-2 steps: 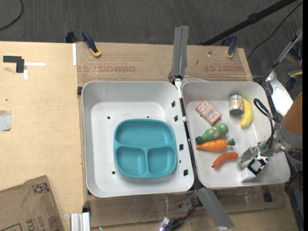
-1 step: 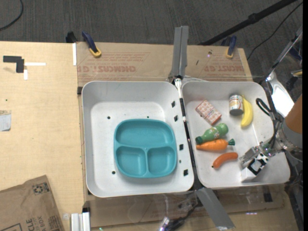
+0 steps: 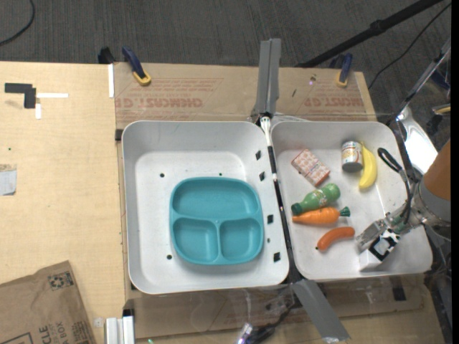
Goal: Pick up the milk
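One item matters: the milk carton (image 3: 310,167) is seen up and to the left of the gripper (image 3: 378,241), well apart, its long axis diagonal. Whether anything is gripped cannot be told.

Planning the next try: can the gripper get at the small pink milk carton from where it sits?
Probably yes. The small pink milk carton lies apart at the right white bin's far side; the gripper sits at the near right, with the orange carrot beside that path.
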{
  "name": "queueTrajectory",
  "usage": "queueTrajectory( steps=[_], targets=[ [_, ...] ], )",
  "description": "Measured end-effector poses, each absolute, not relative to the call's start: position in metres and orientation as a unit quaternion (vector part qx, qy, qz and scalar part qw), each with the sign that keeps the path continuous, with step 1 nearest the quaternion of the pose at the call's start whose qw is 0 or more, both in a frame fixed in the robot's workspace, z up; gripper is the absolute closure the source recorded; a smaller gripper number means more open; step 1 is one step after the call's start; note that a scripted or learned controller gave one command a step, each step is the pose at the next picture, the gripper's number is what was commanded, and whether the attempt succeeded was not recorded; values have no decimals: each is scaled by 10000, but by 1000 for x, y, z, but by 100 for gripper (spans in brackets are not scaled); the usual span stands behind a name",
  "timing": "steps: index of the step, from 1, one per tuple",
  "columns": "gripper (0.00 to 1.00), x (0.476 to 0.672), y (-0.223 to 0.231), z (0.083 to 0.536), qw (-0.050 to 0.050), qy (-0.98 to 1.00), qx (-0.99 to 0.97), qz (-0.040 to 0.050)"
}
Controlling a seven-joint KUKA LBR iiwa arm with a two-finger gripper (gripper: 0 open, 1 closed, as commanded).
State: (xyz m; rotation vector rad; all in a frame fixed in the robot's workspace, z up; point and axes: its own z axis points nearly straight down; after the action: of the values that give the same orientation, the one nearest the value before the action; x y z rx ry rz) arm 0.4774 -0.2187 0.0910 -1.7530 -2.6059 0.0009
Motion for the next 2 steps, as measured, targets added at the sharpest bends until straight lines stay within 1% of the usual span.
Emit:
queueTrajectory(
  steps=[1,2],
  targets=[
    [100,481,-219,102,-55,-8292,-5590,-12],
    [0,479,-219,100,-18,-8291,-5591,-4]
  ],
)
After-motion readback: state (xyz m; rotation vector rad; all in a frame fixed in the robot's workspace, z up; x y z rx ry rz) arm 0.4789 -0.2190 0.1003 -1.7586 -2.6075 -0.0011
